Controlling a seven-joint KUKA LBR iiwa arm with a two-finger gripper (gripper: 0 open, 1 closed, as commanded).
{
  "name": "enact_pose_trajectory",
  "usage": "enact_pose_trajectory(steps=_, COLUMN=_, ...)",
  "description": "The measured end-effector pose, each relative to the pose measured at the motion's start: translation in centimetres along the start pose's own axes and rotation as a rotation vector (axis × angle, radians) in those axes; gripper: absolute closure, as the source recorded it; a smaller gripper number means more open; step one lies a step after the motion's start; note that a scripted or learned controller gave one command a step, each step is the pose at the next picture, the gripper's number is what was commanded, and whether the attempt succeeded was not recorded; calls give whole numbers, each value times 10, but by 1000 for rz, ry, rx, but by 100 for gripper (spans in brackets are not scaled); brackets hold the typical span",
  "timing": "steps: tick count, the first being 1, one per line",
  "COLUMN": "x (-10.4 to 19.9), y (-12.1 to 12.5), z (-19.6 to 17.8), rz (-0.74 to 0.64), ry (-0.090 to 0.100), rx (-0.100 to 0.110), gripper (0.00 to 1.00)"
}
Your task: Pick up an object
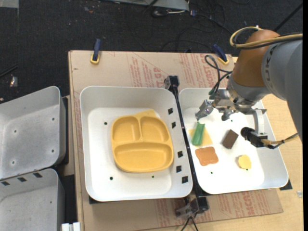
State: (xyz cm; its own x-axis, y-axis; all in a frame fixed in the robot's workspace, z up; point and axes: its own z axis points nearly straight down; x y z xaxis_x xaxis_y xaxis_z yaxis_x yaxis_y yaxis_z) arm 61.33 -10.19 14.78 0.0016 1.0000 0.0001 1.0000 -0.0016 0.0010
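Near edge: a dark fitting (192, 207) sits at the bench's front, where the two bins meet, well to the near side of the jaws.
Front row of the right bin (274, 179): an orange-brown slab (207, 156) lies nearward of the jaws. A small yellow lump (244, 162) lies nearward and off to the arm's side.
Gripper (213, 113): it hangs over the far half of the right bin, with the jaws apart and nothing between them.
Task's thing: the green piece (198, 134) is the likeliest pick. It lies just nearward of the jaws, a little toward the divider between the bins, and rests partly on a pale yellow wedge (207, 136).
Long axis: it runs from far to near, almost straight away from the jaws. The far end leans slightly toward the arm's side. No distinct head or tail can be made out.
Brown block (230, 138): it lies nearward of the jaws on the arm's side, apart from the green piece.
Left bin (91, 129): it holds a yellow divided tray (142, 144), well clear of the jaws beyond the divider.
Step in hand: approach, judged from the empty jaws above the pieces.
Doing it well: centre over the green piece's middle and set the closing line across its short width. Descend straight, keeping both fingers off the wedge and the bin wall.
Risk: a closing line along the long axis would likely push the piece aside.
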Motion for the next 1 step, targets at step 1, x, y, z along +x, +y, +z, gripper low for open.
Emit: enact_pose_trajectory(steps=1, x=0, y=-1, z=51, rz=-1, ry=0, rx=4, gripper=0)
